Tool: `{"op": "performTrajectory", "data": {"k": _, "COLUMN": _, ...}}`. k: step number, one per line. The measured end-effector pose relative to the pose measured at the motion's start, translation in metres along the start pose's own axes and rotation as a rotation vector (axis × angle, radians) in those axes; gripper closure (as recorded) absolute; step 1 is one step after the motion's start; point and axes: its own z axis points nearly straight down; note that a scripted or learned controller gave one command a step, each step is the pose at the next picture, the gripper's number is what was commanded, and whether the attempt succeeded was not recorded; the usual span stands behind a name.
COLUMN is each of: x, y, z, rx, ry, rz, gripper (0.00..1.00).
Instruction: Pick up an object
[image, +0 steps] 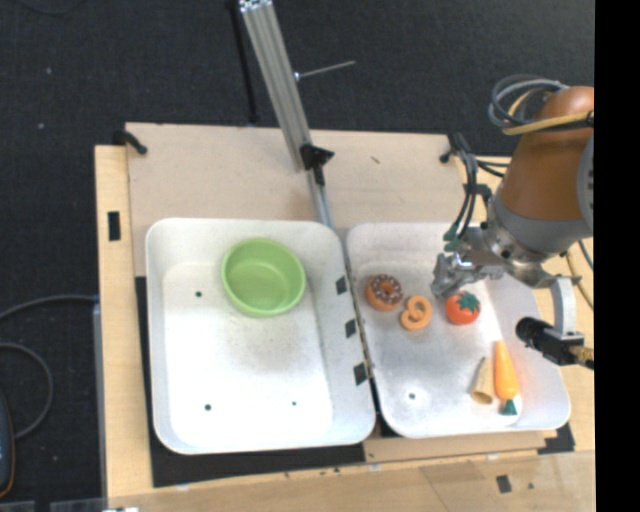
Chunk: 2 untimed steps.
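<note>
Over on the right, the arm (545, 180) leans in above the right bin (400, 245), and its tool (450, 280) hangs low over the bin floor just beside a small red tomato (462, 308). Whether the tool is spread or pressed together, I cannot tell from this angle, and nothing shows between its tips. Near the tomato lie a brown doughnut (383, 291) and an orange ring (416, 314), with a carrot (506, 374) and a tan cone (483, 380) toward the near corner. A green bowl (263, 277) sits in the left bin (180, 400) on the surface (200, 170). No writing or label is legible on anything.
</note>
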Motion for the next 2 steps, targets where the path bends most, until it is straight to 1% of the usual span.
{"op": "performTrajectory", "data": {"k": 1, "x": 0.056, "y": -0.006, "z": -0.007, "rx": 0.001, "ry": 0.001, "rz": 0.000, "gripper": 1.00}}
{"op": "performTrajectory", "data": {"k": 2, "x": 0.113, "y": -0.019, "z": -0.002, "rx": 0.001, "ry": -0.002, "rz": 0.006, "gripper": 1.00}}
